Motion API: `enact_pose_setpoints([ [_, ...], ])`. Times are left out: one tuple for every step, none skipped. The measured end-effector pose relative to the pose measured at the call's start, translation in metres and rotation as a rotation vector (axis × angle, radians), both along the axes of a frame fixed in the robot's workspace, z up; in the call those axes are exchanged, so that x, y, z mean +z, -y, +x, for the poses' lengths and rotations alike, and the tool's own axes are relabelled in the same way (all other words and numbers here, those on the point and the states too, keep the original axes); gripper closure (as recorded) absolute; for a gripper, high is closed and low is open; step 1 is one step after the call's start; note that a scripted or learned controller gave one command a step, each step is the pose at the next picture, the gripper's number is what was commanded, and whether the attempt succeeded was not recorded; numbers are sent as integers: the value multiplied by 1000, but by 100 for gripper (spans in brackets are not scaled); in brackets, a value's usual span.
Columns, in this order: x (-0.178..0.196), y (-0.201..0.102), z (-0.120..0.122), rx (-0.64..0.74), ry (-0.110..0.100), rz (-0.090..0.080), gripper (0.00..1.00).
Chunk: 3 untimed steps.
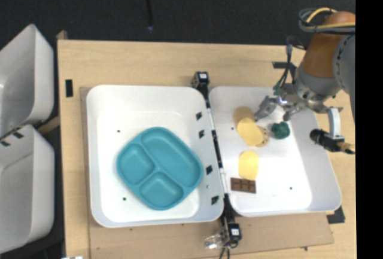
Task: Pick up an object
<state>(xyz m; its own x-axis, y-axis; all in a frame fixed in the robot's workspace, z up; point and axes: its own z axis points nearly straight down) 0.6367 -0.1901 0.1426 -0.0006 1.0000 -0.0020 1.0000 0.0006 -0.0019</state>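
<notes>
Hovering low over the right-hand bin [311, 192], the gripper [277, 109] hangs with its jaws spread, nothing between them. I read this as the approach before a grasp. The nearest candidate is a small dark-green object [279, 130], lying just below the jaws on the bin floor. Just beside the jaws, toward the divider, lie a tan piece [242, 114] and a pale yellow piece [251, 132], touching or overlapping each other; I cannot tell which. Farther from the jaws, toward the bin's near edge, sit another yellow piece [248, 164] and a brown chocolate-like bar [243, 185]. To do this well, I judge I should centre the jaws over the green object, keep them wide until they straddle it, and steer clear of the yellow piece, so one thing is pinched, not two. A teal divided tray [158, 167] lies in the left bin [102, 204], well apart from the jaws. I can read no brand, label or writing.
</notes>
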Motion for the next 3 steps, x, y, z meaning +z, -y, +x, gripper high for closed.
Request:
enact_pose_setpoints([
  [-41,1,1,-1,5,0,0],
  [-27,3,3,-1,11,-3,100],
  [34,-3,1,2,7,1,100],
])
